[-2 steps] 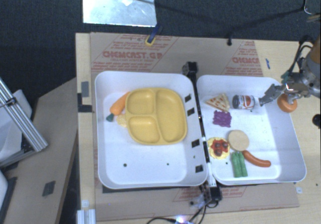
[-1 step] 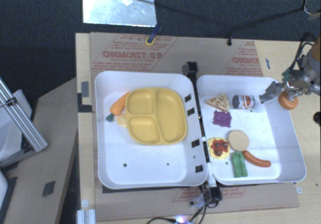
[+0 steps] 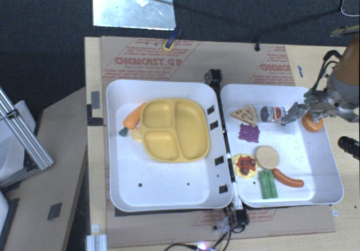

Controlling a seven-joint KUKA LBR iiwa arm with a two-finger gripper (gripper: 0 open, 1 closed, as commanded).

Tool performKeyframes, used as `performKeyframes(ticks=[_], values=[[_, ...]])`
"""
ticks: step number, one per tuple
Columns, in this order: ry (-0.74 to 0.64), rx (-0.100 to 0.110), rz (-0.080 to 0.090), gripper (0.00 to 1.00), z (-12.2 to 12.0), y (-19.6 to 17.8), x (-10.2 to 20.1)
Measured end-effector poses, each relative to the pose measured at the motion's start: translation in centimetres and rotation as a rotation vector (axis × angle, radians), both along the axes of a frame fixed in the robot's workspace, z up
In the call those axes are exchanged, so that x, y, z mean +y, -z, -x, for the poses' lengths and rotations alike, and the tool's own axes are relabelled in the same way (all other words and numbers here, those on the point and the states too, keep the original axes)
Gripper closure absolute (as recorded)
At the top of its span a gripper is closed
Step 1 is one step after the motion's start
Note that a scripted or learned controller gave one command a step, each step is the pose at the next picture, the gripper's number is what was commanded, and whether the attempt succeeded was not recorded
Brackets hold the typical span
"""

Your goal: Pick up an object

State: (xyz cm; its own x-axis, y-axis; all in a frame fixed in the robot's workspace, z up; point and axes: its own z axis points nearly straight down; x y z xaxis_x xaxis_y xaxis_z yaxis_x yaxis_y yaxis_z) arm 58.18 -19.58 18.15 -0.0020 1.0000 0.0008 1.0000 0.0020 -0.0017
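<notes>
Landmark: the yellow divided plate [image 3: 171, 130], with 3 compartments, lying in the left bin [image 3: 121, 188].
Carrot: an orange toy carrot [image 3: 133, 116] touches the plate's left rim, tip pointing down-left.
Right bin: the second bin [image 3: 323, 188] sits just right of the plate's bin, the 2 touching along a black hinge strip.
Objects right of the plate: pizza slice [image 3: 245, 114], small can [image 3: 271, 113], purple piece [image 3: 248, 132], round tan bun [image 3: 267, 157], red-and-yellow piece [image 3: 244, 165], green piece [image 3: 268, 184], sausage [image 3: 288, 178], orange piece [image 3: 312, 124] at the far wall.
Gripper [image 3: 291, 116]: far right of the plate, low over the right bin, tip just beside the can.
Jaws: cannot tell whether released or clenched; nothing visibly between them.
</notes>
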Motion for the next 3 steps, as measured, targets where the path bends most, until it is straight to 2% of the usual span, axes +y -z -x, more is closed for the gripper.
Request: performKeyframes(ticks=[2, 3], values=[[0.000, -0.002, 0.000, 0.00, -0.2, 9.4, 0.6], [0.000, -0.010, 0.004, 1.00, -0.4, 7.9, 0.4]])
